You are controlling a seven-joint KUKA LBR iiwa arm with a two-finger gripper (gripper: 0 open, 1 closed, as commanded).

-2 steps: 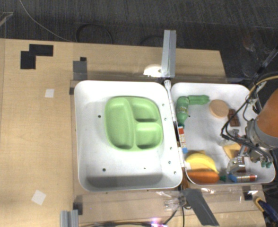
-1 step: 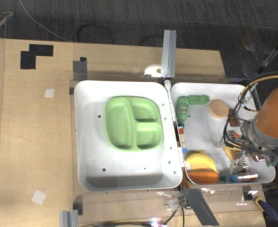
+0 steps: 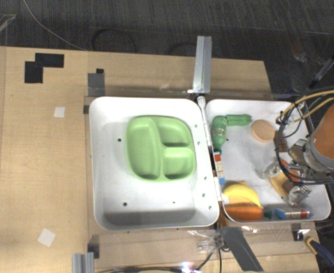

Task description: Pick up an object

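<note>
The right bin (image 3: 252, 155) holds several small objects. A green bottle-shaped toy (image 3: 219, 131) lies by its left wall, with a tan round piece (image 3: 263, 131) to the right of it. At the front sit a yellow rounded object (image 3: 242, 194), an orange carrot-like piece (image 3: 245, 212) and a thin marker (image 3: 291, 214). My gripper (image 3: 289, 183) hangs low over the right side of this bin, under the grey wrist and orange band (image 3: 333, 131). A small tan-yellow item (image 3: 278, 184) lies right beside it, partly hidden by cables.
The left bin (image 3: 107, 169) carries a green divided plate (image 3: 159, 147). A narrow red and white item (image 3: 217, 165) lies along the wall between the bins. A metal post (image 3: 203, 61) stands behind the bins, and wooden bench surrounds them.
</note>
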